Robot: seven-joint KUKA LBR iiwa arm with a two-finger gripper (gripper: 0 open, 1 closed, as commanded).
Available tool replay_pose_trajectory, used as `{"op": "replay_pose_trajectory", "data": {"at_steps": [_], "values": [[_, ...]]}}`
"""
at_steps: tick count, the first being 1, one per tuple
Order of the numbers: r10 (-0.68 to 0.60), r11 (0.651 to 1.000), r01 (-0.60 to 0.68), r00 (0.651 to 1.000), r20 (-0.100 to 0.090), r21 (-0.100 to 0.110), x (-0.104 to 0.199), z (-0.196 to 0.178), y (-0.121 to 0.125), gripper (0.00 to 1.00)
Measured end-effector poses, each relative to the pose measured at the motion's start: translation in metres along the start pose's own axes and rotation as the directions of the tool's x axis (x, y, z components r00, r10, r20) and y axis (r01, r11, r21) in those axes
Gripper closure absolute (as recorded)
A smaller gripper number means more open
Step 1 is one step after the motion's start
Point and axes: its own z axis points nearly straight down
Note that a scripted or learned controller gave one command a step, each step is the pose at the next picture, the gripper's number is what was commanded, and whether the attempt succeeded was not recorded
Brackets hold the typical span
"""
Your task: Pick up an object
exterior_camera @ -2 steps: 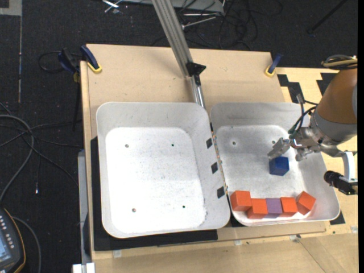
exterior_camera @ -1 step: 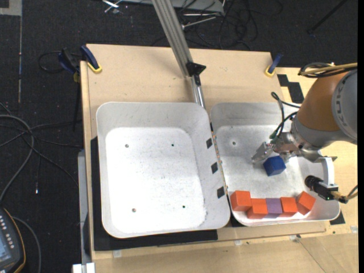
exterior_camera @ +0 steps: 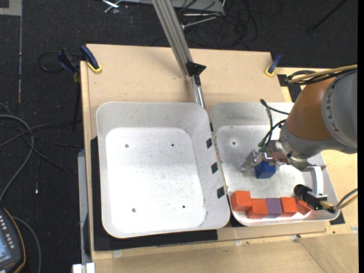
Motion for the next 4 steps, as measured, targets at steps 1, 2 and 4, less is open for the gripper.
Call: {"op": "replay_pose_trajectory", "data": {"at_steps": [1,2,4], "values": [[0.007,1.0,-0.007,1.0,0.003,-0.004,-0.018,-0.042,-0.019,0.0],[0.0,1.0,0.0,1.0,0.004,-0.011,-0.016,-0.121,0.023,0.0],[0.002,1.0,-0.002,1.0,0.001,0.0,0.007,0.0,-0.011,0.0]]}}
